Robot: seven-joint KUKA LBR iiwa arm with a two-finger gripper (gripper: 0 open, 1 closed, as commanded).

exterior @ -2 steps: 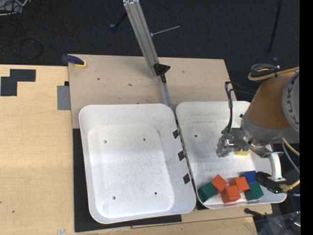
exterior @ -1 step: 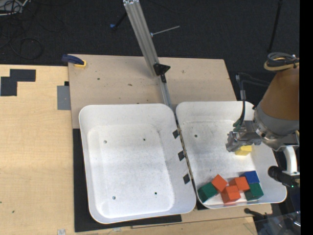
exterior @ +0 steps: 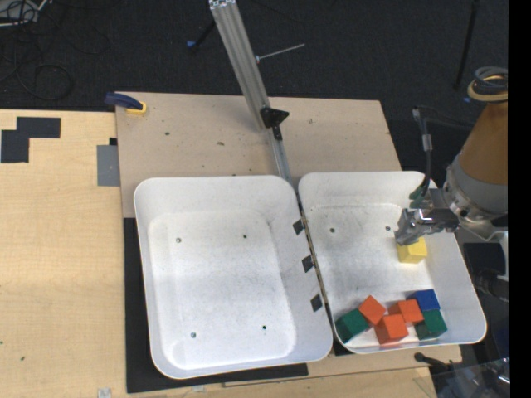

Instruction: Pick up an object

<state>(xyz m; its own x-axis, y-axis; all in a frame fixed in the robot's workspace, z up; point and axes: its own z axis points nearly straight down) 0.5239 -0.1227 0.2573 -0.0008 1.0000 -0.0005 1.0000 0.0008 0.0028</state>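
Note:
My gripper (exterior: pixel 412 234) hangs over the right bin (exterior: pixel 365 191), near its right wall. A yellow block (exterior: pixel 412 252) sits directly at the fingertips, its top caught between them, so the gripper is shut on it. Several more blocks lie in a cluster at the bin's front right: an orange block (exterior: pixel 372 309), a second orange block (exterior: pixel 392 328), a third orange block (exterior: pixel 410 310), a blue block (exterior: pixel 426 299), a green block (exterior: pixel 353 325) and another green block (exterior: pixel 431 328).
The left bin (exterior: pixel 166 214) lies beside the right one, with black clips (exterior: pixel 308 263) along their shared rim. A slanted aluminium bar (exterior: pixel 245 60) rises behind the bins. A small clamp (exterior: pixel 126 102) rests at the bench's far left corner.

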